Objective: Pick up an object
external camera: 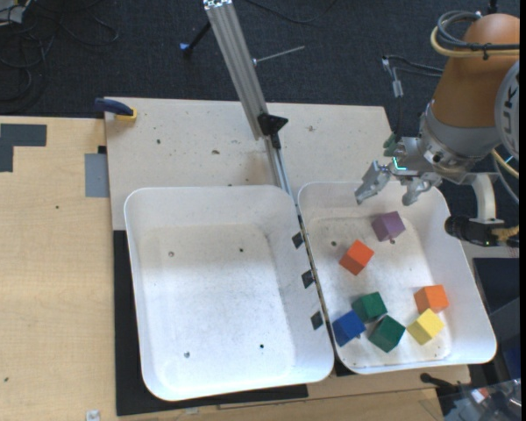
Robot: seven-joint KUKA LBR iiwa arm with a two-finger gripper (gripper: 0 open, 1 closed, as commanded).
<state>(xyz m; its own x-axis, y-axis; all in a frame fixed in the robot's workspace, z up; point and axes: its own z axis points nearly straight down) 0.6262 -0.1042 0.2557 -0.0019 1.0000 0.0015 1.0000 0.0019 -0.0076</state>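
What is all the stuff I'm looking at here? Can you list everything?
Bins: 2, white, side by side on the bench.
Purple cube: 1, right bin, far end, just below the gripper.
Orange cubes: 2, right bin, one mid, one near the right wall.
Green cubes: 2, right bin, near end, second at.
Blue cube: 1, right bin, near left corner.
Yellow cube: 1, right bin, near right.
Metal rail: 1, silver, slanting behind the bins.
Clamp: 1, blue and yellow, bench's far left.
Arm: 1, grey and orange, right.
Gripper: 1, open, holding nothing.

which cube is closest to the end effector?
The purple cube, at the top of the right bin, just below the end effector. The red one lies further down.
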